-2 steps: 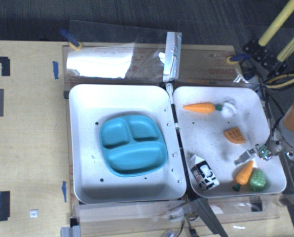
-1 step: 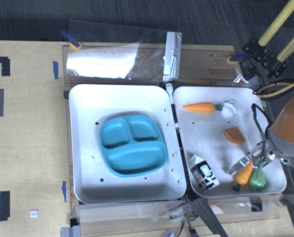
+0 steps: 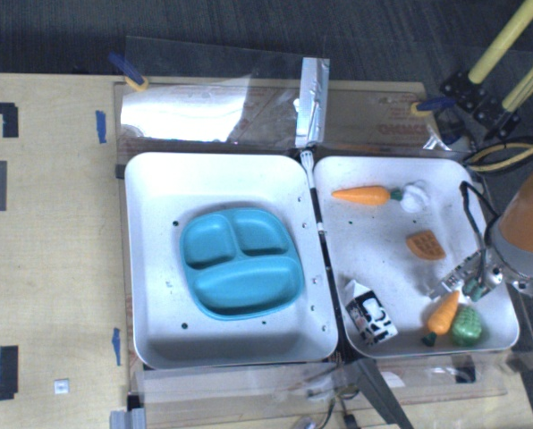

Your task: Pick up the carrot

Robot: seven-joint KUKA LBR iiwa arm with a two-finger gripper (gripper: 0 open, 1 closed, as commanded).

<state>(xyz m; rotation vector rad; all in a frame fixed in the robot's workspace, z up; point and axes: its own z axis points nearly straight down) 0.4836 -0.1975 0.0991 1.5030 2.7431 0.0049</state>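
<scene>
A stubby orange carrot point(image 3: 444, 313) lies just below the metal jaws point(image 3: 468, 280), whose spread seems indiscernible.

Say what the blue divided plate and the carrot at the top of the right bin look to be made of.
Blue divided plate: likely moulded plastic, semi-gloss; uniform colour, rounded compartment ridges, soft highlights. Carrot: probably a plastic or rubber toy, smooth and matte; flat even orange with a small green tip. The view is too coarse to be sure.
</scene>
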